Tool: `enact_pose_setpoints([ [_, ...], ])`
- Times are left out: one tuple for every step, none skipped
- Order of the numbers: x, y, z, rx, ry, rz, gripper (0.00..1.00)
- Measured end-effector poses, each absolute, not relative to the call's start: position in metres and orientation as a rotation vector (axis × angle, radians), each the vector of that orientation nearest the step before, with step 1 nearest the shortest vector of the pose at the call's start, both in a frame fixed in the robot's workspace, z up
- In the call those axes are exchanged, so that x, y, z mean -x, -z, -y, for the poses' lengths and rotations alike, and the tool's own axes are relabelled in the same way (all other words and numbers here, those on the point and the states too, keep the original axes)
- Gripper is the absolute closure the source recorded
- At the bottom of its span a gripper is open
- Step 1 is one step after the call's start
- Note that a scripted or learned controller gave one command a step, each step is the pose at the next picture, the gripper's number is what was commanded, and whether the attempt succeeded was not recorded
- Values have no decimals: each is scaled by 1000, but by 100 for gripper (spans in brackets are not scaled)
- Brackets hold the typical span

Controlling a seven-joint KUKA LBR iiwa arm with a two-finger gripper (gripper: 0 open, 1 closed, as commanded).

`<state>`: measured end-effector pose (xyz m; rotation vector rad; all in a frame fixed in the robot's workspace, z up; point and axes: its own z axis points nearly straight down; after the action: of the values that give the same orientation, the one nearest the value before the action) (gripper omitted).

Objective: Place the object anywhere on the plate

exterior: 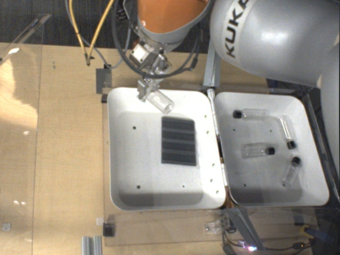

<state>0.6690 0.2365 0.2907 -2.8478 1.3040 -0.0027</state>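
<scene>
Wooden bench (53,142), two white bins; gripper (150,81) over left bin's (122,142) far edge, seemingly clamping clear vial (161,101); carrying; next, lower onto dark plate (178,141).

Wooden bench (53,158) — two white bins (122,158) side by side

You are looking down on a pale wooden bench (53,142) with glare patches toward its left edge. Beyond its far edge lies dark ribbed flooring (42,4). Yellow and black cables (98,20) hang down at the far side. A small black block (109,228) and a ridged metal piece (91,244) sit near the bench's near edge.
</scene>
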Motion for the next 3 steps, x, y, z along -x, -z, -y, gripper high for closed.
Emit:
enact_pose_setpoints([
  [-670, -303, -238, 2837, 4, -1303, 100],
  [-669, -320, -236, 3014, 5, -847, 100],
  [-668, -281, -236, 3001, 2, -900, 100],
])
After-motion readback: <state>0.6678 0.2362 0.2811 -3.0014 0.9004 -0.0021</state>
